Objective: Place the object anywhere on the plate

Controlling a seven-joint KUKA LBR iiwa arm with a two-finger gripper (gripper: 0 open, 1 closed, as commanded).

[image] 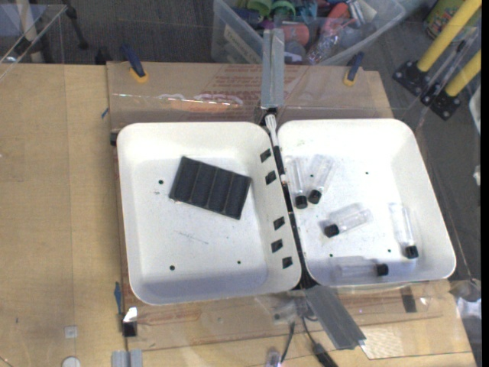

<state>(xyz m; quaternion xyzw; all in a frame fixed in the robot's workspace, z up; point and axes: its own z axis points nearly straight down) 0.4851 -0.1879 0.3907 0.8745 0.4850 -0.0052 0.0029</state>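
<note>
the task stands at its opening step: clear vials (348, 219) lie in the right bin (428, 167), the dark ribbed plate (210, 187) lies in the left bin (137, 228), so the next move calls for grasping one vial.

A dark ribbed plate (210, 187) lies in the left bin (145, 274); five clear black-capped vials (345, 220) lie scattered in the right bin (428, 205).
</note>
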